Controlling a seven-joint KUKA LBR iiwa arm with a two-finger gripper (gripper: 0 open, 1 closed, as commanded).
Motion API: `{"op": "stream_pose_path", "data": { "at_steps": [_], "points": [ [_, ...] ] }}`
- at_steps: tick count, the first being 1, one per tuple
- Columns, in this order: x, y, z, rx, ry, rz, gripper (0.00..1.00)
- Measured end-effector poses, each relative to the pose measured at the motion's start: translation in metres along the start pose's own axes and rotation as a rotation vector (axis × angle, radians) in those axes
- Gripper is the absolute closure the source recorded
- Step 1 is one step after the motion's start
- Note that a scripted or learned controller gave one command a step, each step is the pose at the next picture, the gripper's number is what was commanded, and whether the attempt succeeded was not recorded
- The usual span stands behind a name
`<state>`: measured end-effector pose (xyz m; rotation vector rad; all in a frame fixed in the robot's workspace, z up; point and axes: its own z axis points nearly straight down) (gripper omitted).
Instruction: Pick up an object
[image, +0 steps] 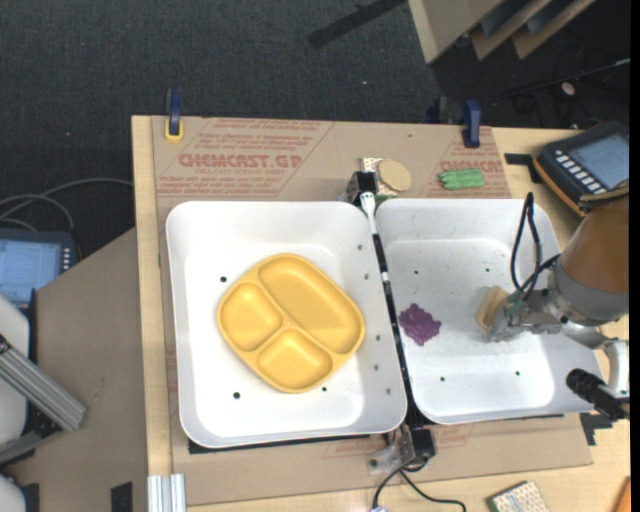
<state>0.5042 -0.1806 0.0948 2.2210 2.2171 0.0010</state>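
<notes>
Gripper (503, 322) sits low in the right bin (450, 395), at three o'clock from the purple lump (419, 324), against a tan block (491, 305); whether it grasps the block, I cannot tell. Open floor lies below, toward six o'clock. Yellow tray (290, 321) fills the left bin's (200, 400) middle, white margin all round. Arm (600, 265) is cut off at the right edge.

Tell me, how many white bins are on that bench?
2. The left bin holds a yellow divided plate; the right bin holds a purple object, with the hand reaching in.
</notes>
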Motion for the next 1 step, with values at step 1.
{"op": "stream_pose_path", "data": {
  "at_steps": [1],
  "points": [
    [0.0413,-0.0025,-0.2128,-0.014,-0.002,-0.007,1.00]
  ]
}}
